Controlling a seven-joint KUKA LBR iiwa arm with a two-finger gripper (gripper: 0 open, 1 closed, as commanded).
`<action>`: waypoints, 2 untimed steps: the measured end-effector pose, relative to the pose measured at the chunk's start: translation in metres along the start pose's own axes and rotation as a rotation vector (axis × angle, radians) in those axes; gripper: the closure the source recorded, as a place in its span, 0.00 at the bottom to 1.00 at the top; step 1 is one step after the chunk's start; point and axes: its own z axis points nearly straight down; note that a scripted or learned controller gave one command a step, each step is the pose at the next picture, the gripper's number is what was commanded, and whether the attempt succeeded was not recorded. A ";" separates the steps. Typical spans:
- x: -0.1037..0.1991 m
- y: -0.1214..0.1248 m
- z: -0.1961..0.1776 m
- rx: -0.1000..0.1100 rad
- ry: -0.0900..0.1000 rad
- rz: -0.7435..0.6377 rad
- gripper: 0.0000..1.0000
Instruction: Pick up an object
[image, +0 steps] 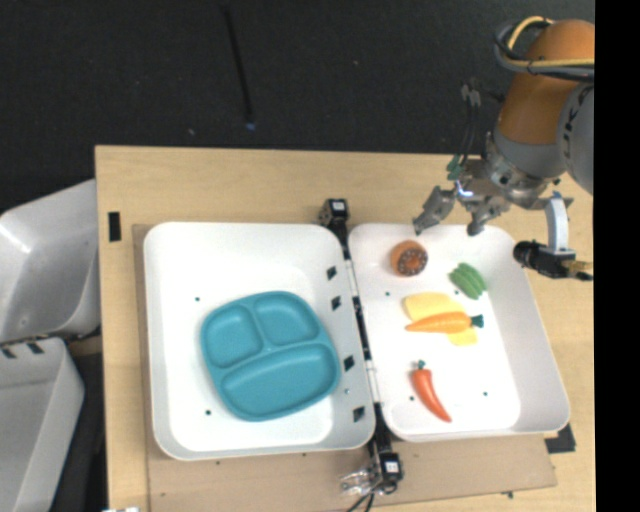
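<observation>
My two-finger claw hangs spread and holding nothing above the far edge of the right-hand shallow white bin. By my reckoning I am in the approach step: no object is chosen or touched yet.

The closest candidate is the small round brown-and-orange toy, in the far left part of that bin, just nearer than my fingers. To take it I would need to come down over it with one finger on each side, then close.

The right bin also holds a small green leafy toy vegetable to the right of the round one. Nearer the middle, an orange toy carrot lies across a yellow toy piece. A red-orange toy chilli pepper sits nearest, well apart from the rest.

The left-hand shallow white bin holds one thing, a blue plastic plate with three compartments, and I see nothing on it.
</observation>
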 end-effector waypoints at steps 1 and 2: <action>-0.002 0.009 0.057 0.000 0.000 -0.001 0.00; 0.002 0.014 0.117 0.001 0.000 -0.004 0.00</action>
